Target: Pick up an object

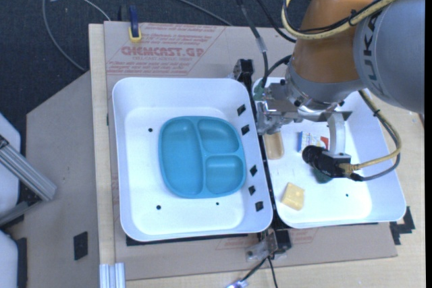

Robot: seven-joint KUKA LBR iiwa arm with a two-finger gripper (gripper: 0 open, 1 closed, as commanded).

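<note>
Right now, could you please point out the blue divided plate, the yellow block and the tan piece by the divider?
Blue divided plate point(201, 156): camera view, its middle ridge.
Yellow block point(293, 195): camera view, top face.
Tan piece point(273, 145): camera view, its upper surface.

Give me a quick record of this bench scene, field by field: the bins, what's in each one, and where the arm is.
left bin: holds a blue divided plate, lying flat near its middle
right bin: holds a pale yellow block near the front left corner, and a tan object by the left wall
arm: reaches in from the right, over the right bin
gripper: low over the right bin's left side, just above the tan object
</note>
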